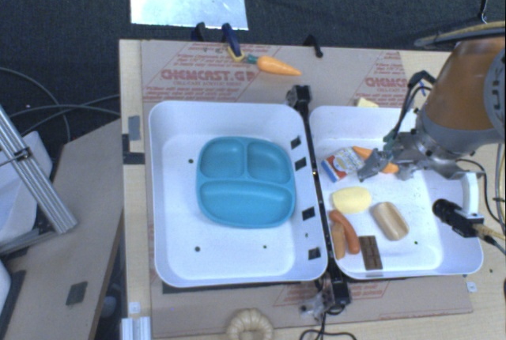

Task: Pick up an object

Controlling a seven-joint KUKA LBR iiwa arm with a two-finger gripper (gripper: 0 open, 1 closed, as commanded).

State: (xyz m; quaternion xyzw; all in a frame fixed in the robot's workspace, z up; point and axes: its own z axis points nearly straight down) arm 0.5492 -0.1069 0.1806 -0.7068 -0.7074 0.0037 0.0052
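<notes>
Cardboard-covered tabletop [356, 66] carries two white bins; the right bin [455, 255] holds the tool [378, 164] at centre right of the frame. Its fingers are clenched on a small orange carrot [387, 168].

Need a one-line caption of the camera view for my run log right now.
Gripper low over the right bin by an orange piece, above a yellow potato.

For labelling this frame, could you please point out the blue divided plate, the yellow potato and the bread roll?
blue divided plate [237, 208]: camera view, bare lower compartment.
yellow potato [351, 199]: camera view, its middle.
bread roll [390, 221]: camera view, its top.
</notes>
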